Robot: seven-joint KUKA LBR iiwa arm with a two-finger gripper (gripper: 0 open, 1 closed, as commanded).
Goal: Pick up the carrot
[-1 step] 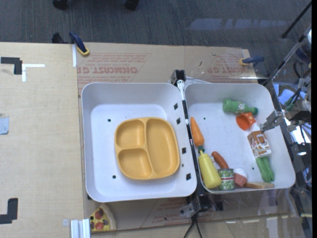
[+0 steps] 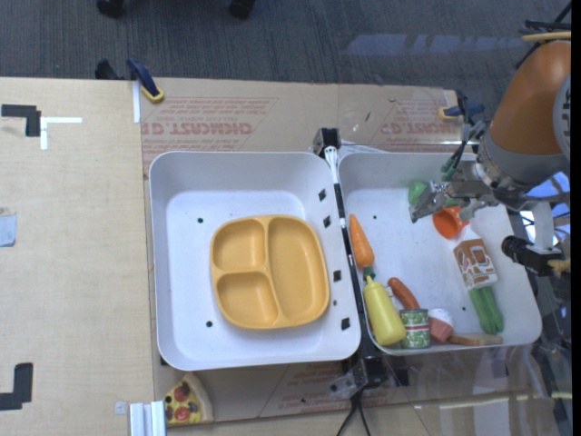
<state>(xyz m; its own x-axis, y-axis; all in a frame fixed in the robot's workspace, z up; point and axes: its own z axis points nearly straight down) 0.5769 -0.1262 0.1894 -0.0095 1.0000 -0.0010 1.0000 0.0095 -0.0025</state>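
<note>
Nearest the bottom edge, a toy pizza slice (image 2: 184,403) lies on the bench just below the left bin (image 2: 172,243). That bin holds a yellow plate (image 2: 270,271) with 3 compartments, set about in its middle.

The right bin (image 2: 386,175) shares a wall with the left one, and the rest is placed from the carrot (image 2: 360,241). The carrot lies against that shared wall, about halfway up the bin, its point toward the far side. Just below it stands a yellow bottle (image 2: 382,312), and to the lower right a red sausage (image 2: 403,292), a small green-labelled can (image 2: 415,329) and a pink piece (image 2: 441,326). Farther right lie a brown-and-white carton (image 2: 473,262) and a green cucumber (image 2: 487,310).

Up and to the right of the carrot, well apart from it, the gripper (image 2: 445,200) hangs over the bin, with an orange-red item (image 2: 448,222) just under it and a green piece (image 2: 418,192) at its left. Whether the pincer is wide or closed, I cannot tell. Beyond, the arm (image 2: 531,107) rises with its orange band.
</note>
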